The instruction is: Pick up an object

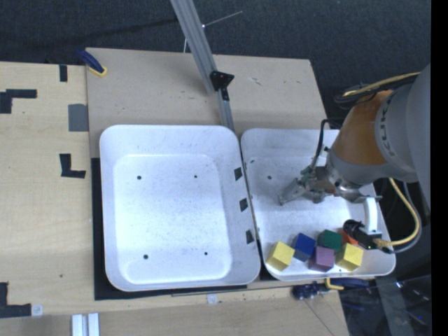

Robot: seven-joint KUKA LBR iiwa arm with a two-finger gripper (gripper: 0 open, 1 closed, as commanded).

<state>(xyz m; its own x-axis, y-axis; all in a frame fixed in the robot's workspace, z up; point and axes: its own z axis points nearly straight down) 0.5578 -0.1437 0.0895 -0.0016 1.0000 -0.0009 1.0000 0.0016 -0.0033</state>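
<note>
We see the arm [378,135] reaching in from the right edge of the worktop [154,89], with its end effector [295,193] low over the middle of the right bin [280,149]. It is not touching any block, and we cannot tell whether it is spread or pressed together. The blocks sit in a cluster along the near wall of that bin, toward the worktop's near right corner and apart from the end effector. The left yellow block [281,255] is at the cluster's left end, the blue block [304,246] is just beside it, and then come the purple block [324,257], the green block [330,241] behind it, and the right yellow block [352,256]. The left bin [168,201] lies alongside, touching the right bin.
</note>
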